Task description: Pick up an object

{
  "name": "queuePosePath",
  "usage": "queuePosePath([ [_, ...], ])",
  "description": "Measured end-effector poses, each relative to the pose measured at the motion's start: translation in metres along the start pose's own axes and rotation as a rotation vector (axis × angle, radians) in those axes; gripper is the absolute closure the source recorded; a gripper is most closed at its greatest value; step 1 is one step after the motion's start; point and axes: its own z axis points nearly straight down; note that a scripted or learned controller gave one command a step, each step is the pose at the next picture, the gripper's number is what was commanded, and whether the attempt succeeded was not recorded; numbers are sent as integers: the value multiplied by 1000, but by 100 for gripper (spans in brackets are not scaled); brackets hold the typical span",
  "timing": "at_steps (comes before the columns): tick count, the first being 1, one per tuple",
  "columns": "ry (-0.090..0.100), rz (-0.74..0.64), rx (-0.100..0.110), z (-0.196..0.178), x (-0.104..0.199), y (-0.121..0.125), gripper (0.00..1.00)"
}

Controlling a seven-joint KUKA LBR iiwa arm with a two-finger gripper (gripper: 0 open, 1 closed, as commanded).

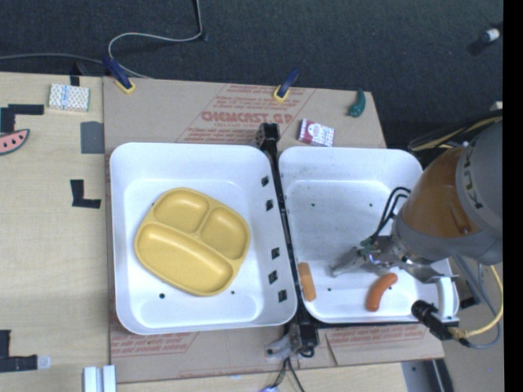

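Note:
In the right bin [343,166] lie two small sausage-shaped pieces: an orange-red one [378,291] near the front right and a tan-orange one [306,282] by the bin's left wall. My gripper [347,264] hangs low over the bin floor, its dark fingers pointing left, just up and left of the orange-red piece. The fingers stand apart with nothing between them. The grey arm with its orange band [437,202] covers the bin's right side. A yellow divided plate [193,240] lies in the left bin [131,219].
A black divider with clips [276,219] runs between the bins. Behind them on the cardboard lie a small red-and-white packet [315,132], a green clip [358,102] and yellow clamps [286,84]. Cables run at the back and at the arm's side.

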Motion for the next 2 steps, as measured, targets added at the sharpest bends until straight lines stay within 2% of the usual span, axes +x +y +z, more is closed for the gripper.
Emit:
queuePosePath([
  [1,-3,1,-3,-10,-1,1,100],
  [2,-3,0,-3,-10,-1,1,0],
])
